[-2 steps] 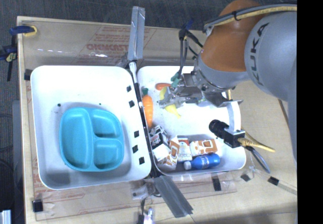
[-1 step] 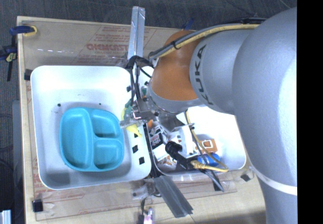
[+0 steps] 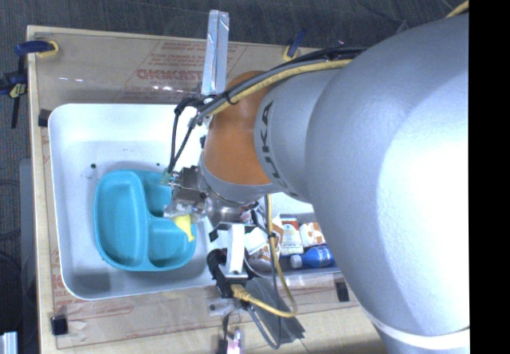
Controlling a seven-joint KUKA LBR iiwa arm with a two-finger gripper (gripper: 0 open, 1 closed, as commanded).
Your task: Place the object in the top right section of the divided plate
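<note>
Arm (image 3: 382,153): grey, orange-banded, covering the right bin. Small packets and bottle (image 3: 303,245) beneath it. Gripper (image 3: 185,199): grip state cannot be told. Yellow object (image 3: 185,226): at blue divided plate's (image 3: 127,221) right edge, left bin (image 3: 72,153).

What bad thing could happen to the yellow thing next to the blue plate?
The yellow object sits right at the blue divided plate's right edge under the wrist, so it might land on a divider or outside the plate. The arm hides much of the bin, so a bump against the plate could go unseen.
</note>
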